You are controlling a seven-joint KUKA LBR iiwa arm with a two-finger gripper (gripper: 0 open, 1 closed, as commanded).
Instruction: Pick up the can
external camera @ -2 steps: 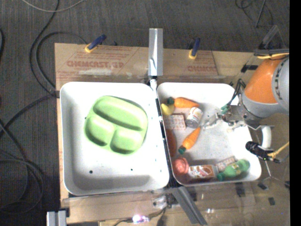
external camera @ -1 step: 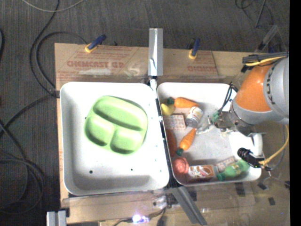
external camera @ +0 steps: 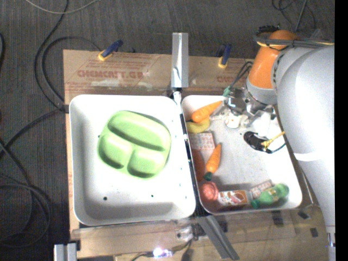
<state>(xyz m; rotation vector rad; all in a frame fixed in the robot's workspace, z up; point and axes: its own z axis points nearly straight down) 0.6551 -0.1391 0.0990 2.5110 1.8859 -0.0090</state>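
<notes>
The can (external camera: 234,198) lies on its side near the front edge of the right bin (external camera: 244,162); its label is red and white. My gripper (external camera: 237,112) is at the far end of the same bin, just right of an orange carrot (external camera: 206,112) and well away from the can. The arm's orange band (external camera: 264,69) rises behind it, and the grey arm covers the bin's right side.
Beside the can lie a pink-red round item (external camera: 209,190) and a green bottle (external camera: 272,194). A second carrot (external camera: 213,159), a banana (external camera: 198,126) and a patterned packet (external camera: 201,141) fill the bin's left side. A big green soft object (external camera: 135,143) lies in the left bin (external camera: 87,200).
</notes>
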